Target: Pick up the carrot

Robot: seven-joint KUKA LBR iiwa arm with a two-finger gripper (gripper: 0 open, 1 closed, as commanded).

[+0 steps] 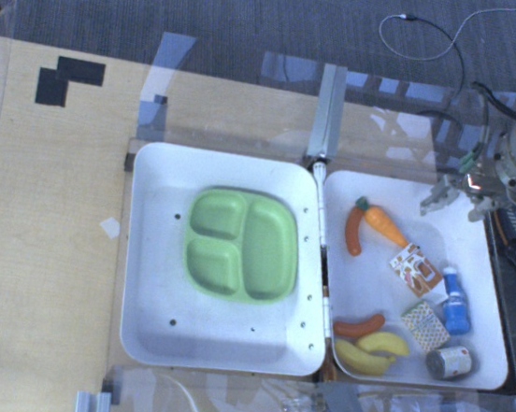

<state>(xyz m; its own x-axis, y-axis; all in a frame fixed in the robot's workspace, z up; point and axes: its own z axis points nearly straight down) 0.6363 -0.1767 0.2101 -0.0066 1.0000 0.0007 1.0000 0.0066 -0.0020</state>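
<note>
We judged the small orange plastic carrot (384, 224) light, stiff and slick, best gripped mid-body; the two-finger hand (457, 199), at its two o'clock, was spread open, holding nothing.

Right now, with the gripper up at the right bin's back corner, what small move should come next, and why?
Probably shift the gripper toward the left side of the right bin, to above the carrot. The fingers look spread and hold nothing, and the carrot lies tilted beside a red sausage, so line up before descending.
</note>
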